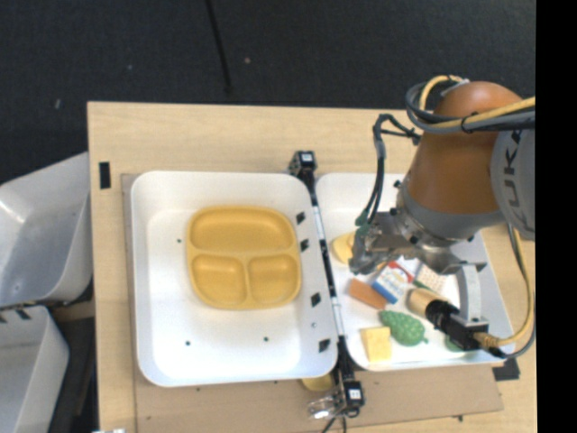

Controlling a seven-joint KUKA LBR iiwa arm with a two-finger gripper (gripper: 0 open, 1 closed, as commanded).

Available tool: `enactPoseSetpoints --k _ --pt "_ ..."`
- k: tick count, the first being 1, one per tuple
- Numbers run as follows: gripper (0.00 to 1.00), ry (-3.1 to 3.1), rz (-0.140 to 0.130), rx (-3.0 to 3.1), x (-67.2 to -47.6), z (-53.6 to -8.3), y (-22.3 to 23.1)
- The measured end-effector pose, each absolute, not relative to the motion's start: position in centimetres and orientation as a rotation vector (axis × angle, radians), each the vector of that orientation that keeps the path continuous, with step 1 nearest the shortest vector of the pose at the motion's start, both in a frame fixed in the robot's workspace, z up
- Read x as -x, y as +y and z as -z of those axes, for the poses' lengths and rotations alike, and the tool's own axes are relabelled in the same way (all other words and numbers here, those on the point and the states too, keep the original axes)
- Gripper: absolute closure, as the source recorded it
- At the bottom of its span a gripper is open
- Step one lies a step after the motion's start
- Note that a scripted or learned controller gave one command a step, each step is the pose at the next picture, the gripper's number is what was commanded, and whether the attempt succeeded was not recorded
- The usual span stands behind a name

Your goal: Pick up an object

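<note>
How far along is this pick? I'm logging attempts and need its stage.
Done: the grey arm with the orange band has its gripper low in the right white bin. In hand: nothing visibly lifted. Left: grasping and raising something; the orange block, yellow wedge and green bumpy toy lie on the floor.

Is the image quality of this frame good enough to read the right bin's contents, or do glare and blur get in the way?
Camera view: even, soft lighting with only faint shadows; the white bins are bright but not blown out; the yellow tray reads crisply. In the right bin, the green object and yellow block are distinct, while the small items beneath the gripper are soft and partly covered.
</note>
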State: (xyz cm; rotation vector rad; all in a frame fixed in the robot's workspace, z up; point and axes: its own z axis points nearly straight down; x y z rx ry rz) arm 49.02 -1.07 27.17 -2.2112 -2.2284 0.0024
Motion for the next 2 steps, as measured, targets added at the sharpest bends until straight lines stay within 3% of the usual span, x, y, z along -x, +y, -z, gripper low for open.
enactPoseSetpoints --k 1,2 --pt "1.0 -2.228 0.001 2.219 -49.2 -35.4 0.2" --pt "1.0 -2.227 -0.004 2.217 -49.1 -40.0 3.0"
